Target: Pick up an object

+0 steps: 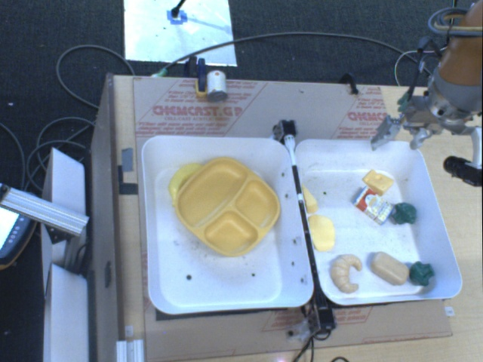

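Above the right bin's (434, 202) far rim, the gripper (402, 133) hangs with fingers (383, 133) spread apart, holding nothing; the yellow block (377, 180) lies in the bin just below them.

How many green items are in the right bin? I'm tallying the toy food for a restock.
2. One green piece lies near the right wall, touching the small red-and-white packet. The other green piece sits in the near right corner beside the tan block. Others may be hidden.

Bright even overhead light, soft faint shadows, glare on white bins (226, 292), slightly grainy, mildly soft focus
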`<state>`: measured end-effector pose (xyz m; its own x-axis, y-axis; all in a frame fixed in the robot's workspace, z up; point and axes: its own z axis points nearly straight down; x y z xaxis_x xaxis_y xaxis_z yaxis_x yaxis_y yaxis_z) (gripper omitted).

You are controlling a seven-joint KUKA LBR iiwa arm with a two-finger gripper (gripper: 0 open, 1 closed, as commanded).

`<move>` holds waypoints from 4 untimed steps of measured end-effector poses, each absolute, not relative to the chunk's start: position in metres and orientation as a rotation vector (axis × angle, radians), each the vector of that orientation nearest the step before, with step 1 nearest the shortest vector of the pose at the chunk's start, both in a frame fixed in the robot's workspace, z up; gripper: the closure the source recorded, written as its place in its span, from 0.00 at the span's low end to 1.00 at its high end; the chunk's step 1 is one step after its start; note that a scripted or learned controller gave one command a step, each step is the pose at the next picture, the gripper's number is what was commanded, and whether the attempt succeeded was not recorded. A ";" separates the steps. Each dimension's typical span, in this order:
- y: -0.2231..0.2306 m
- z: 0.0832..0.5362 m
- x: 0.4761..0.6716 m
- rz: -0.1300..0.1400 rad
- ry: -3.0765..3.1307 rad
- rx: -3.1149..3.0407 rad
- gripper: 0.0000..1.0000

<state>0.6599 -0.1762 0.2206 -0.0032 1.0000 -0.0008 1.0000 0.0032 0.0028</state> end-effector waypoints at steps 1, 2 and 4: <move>-0.189 0.104 0.642 0.001 2.222 2.218 0.00; -0.167 0.093 0.631 0.010 2.208 2.200 0.00; -0.143 0.085 0.583 0.001 2.222 2.219 0.00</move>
<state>0.5825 -0.1427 0.0847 -0.0016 1.0000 -0.0005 1.0000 0.0016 0.0011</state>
